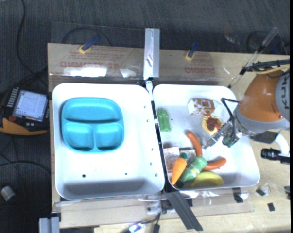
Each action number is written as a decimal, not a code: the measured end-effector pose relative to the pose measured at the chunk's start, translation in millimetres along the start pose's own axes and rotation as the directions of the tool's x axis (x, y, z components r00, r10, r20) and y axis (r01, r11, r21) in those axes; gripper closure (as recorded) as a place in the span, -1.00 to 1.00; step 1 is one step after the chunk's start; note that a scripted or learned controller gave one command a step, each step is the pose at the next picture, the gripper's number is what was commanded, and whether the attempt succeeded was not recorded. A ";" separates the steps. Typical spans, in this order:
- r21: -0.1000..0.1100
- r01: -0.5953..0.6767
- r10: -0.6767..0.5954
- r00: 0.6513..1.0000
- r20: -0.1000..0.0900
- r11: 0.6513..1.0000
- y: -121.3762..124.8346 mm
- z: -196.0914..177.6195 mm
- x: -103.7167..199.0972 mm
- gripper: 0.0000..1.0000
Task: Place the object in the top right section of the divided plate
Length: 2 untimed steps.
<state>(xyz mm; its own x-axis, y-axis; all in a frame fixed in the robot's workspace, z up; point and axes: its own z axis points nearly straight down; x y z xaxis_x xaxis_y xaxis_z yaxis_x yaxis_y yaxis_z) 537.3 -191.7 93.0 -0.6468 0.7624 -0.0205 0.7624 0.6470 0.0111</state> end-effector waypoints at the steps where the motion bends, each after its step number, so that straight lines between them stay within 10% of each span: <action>1: -0.002 0.291 -0.291 0.957 -0.001 0.957 -43.6 -0.8 2.3 1.00; 2: 0.000 0.440 -0.440 0.898 -0.019 0.898 17.7 -23.3 -55.5 1.00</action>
<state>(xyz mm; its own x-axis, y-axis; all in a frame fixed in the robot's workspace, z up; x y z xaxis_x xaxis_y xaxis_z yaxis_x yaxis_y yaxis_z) 586.1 -222.4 117.6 -0.9165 0.3999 -0.0042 0.3999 0.9166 0.0013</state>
